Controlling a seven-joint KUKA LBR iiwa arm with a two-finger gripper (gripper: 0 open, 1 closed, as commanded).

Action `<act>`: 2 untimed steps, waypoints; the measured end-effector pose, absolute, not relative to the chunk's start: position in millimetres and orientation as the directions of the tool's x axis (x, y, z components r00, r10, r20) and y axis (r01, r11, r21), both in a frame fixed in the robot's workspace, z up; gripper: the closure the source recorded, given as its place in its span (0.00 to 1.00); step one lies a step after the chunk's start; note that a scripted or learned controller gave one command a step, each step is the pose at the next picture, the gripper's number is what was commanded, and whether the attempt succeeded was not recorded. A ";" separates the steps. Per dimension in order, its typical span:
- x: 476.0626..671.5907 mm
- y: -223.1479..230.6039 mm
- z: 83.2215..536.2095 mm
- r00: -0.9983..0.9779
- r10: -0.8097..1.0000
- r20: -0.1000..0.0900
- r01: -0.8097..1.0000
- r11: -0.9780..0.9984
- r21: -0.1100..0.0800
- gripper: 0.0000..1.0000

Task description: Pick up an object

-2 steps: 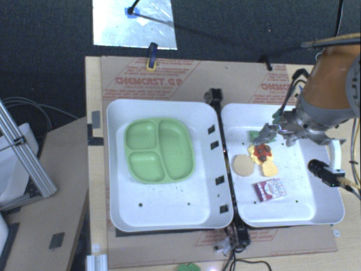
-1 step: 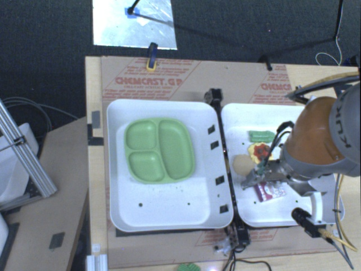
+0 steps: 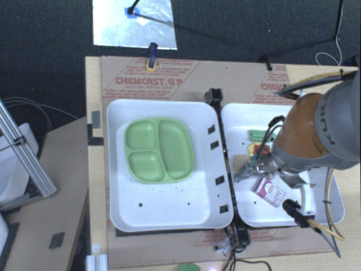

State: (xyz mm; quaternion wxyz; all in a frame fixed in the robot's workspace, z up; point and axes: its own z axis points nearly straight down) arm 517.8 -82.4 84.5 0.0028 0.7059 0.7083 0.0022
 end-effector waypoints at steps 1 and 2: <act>537.8 -153.6 85.3 0.003 1.000 -0.004 1.000 -0.003 0.005 0.00; 591.9 -118.8 85.4 -0.008 1.000 0.000 1.000 0.008 0.007 0.00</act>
